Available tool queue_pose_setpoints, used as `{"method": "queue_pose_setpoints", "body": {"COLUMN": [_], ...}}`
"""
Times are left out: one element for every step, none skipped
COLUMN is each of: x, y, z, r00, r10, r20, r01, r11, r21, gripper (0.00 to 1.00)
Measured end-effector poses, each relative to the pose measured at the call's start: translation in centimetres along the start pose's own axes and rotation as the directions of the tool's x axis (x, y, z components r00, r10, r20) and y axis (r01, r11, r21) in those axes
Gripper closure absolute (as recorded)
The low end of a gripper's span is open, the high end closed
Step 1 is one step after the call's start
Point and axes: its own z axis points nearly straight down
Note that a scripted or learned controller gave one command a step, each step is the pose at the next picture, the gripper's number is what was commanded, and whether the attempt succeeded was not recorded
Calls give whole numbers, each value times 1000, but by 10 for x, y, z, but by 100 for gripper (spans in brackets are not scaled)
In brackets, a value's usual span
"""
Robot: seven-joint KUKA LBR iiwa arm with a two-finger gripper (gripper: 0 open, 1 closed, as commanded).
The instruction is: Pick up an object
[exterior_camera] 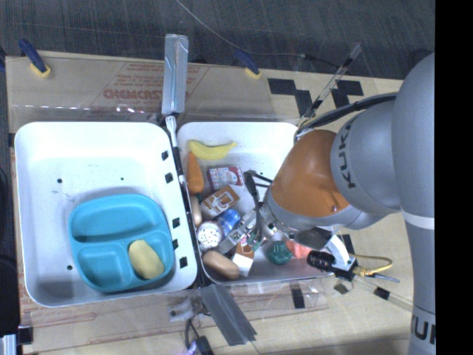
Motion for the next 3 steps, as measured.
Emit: {"method": "queue_pose_setpoints", "body": {"x": [-5,-13,-19], "y": [2,-9,1], "z": [-12,-20,-67], "r00": [1000,994,991], "r10": [-2,-111,-130], "r20": [15,-15,-13], "r01": [2,111,131], "r11": [1000,994,991], "r21": [-7,8,6], "gripper": [100,100,100]}}
